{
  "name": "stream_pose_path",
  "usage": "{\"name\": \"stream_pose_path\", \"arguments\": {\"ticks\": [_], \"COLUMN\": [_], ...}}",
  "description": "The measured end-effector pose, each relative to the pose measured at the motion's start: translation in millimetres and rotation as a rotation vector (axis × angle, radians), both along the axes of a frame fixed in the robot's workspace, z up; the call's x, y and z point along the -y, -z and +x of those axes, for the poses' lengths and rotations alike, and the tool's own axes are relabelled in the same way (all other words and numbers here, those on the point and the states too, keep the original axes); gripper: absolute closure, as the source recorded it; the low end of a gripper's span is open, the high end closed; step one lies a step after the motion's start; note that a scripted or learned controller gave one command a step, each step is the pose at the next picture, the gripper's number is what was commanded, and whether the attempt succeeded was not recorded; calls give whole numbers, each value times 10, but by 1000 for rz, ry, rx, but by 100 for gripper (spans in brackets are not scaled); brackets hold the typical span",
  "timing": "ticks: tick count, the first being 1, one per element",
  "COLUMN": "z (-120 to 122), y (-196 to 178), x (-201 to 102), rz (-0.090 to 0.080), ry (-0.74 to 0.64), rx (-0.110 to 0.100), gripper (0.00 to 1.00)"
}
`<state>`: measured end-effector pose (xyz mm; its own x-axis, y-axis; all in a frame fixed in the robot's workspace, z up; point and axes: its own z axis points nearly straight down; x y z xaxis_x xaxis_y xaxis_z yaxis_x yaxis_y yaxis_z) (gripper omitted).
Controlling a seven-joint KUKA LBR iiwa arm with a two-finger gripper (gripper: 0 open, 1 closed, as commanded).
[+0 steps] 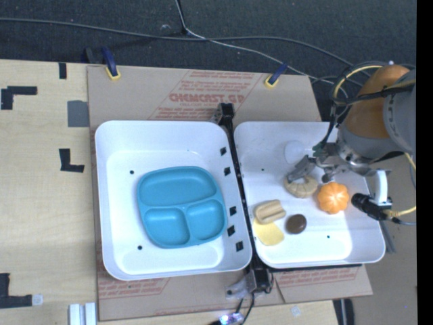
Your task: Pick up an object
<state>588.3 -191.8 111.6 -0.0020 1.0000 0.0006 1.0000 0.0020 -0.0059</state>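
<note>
The right bin point(270, 141) holds several small food-like objects. A pale beige lump point(302, 187) lies near the bin's middle, and an orange point(332, 198) sits just to its right. A tan bun point(269, 211), a brown round piece point(295, 223) and a yellow slice point(270, 235) lie toward the front left. My gripper point(309, 170) hangs low over the beige lump, right at its upper edge, with the orange close beside it. Nothing shows as lifted off the bin floor.
A blue divided plate point(181, 205) lies in the left bin point(108, 147). A black divider point(230, 175) runs between the bins. The grey arm with its orange band point(379, 107) comes in from the right over the bin's far right corner. Cables cross the dark floor behind.
</note>
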Motion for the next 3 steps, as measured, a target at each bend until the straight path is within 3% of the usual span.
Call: {"name": "stream_pose_path", "arguments": {"ticks": [1,2,3], "z": [9,10,18], "y": [-132,-768,-1024], "x": [1,9,6], "rz": [-1,-2,-1], "ry": [-1,0,1], "rx": [4,10,8], "gripper": [100,100,100]}}
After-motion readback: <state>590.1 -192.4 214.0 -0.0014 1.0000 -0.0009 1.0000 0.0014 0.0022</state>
